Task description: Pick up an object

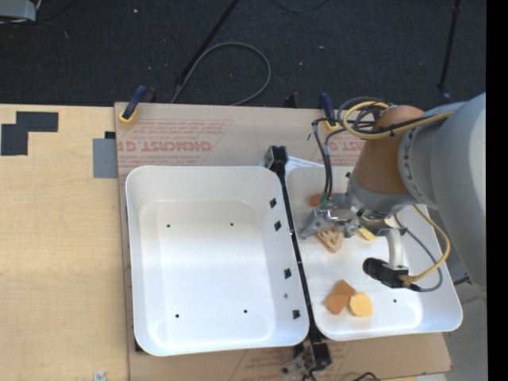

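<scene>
My gripper [321, 227] is low in the right bin [444, 312], close to the divider between the two bins. A pale beige object [332, 240] lies right under or against its tip; whether it is gripped I cannot tell. A brown flat piece [340, 296] and a yellow piece [362, 305] lie touching each other near the bin's front. A small orange-red object [315, 201] sits just behind the gripper, partly hidden. A yellow bit [366, 233] peeks out under the wrist.
The left bin [143, 213] stands beside the right one, their rims meeting along a black-clipped edge [287, 240]. The arm's grey body [444, 165] covers the right bin's far right part. Cardboard [198, 137] lies under both bins.
</scene>
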`<move>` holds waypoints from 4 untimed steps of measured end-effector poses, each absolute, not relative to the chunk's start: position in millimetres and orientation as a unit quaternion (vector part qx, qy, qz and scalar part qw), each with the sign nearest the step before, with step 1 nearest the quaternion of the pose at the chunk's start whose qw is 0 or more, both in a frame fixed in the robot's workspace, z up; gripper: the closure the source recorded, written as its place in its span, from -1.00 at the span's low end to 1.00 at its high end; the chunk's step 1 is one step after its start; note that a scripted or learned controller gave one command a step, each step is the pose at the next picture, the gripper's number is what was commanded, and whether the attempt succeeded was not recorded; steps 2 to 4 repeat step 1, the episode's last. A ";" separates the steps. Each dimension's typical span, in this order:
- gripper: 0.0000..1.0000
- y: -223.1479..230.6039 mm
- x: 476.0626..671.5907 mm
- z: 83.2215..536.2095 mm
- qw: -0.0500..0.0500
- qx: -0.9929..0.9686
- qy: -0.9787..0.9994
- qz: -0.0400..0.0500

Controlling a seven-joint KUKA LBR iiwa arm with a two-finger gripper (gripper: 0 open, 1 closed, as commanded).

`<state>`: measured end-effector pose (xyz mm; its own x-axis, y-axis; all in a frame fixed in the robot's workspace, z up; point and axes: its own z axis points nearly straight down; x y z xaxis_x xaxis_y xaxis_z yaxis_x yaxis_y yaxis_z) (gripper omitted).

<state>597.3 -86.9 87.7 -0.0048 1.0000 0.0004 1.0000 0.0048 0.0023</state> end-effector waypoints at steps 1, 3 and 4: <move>1.00 -89.8 595.4 97.5 0.000 0.707 0.707 0.000; 1.00 -89.8 595.4 97.5 0.000 0.707 0.707 0.000; 1.00 -89.8 595.4 97.5 0.000 0.707 0.707 0.000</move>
